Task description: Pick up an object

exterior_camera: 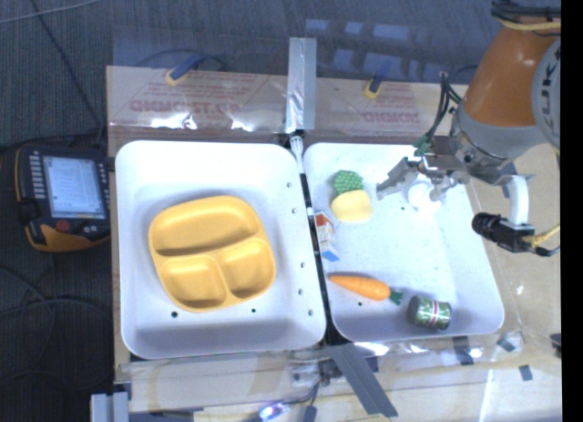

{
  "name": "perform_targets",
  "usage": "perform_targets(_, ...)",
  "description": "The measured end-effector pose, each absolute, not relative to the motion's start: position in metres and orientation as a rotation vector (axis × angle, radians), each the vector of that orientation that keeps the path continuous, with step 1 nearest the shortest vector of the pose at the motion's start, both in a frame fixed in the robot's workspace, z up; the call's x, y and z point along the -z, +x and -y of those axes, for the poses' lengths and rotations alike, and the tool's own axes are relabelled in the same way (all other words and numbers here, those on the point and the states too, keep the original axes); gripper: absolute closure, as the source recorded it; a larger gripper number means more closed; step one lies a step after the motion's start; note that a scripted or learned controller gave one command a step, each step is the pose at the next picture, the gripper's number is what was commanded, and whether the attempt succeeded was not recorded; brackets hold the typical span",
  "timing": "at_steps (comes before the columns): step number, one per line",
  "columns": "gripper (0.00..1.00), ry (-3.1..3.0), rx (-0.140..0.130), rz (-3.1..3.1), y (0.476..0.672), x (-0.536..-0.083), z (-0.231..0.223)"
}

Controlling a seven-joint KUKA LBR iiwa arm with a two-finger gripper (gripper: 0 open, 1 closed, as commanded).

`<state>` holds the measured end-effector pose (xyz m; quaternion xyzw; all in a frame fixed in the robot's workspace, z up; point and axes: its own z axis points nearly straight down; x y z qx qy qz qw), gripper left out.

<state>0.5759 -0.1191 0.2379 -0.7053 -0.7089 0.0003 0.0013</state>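
The gripper (417, 183) hangs over the upper part of the right bin (474, 256), its jaws spread wide with nothing between them. Just to its left lies a yellow lemon-shaped toy (353, 206), touching a green bumpy toy (346, 180) above it. Lower in the same bin an orange carrot (360, 287) lies flat, and near its leafy end a small green can (428, 312) rests on its side. A small red, white and blue packet (325, 234) sits against the bin's left wall. The left bin (137, 320) holds a yellow divided tray (212, 252). A handheld control pendant (62, 196) lies left of the tabletop.
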Motion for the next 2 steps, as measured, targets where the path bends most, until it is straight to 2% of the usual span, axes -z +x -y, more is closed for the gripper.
perform_targets(1, 0.00, -1.958, -0.002, 2.453, 0.626, -0.183, 0.056)
perform_targets(2, 0.00, -1.934, -0.004, 2.474, 0.628, -0.098, 0.105)
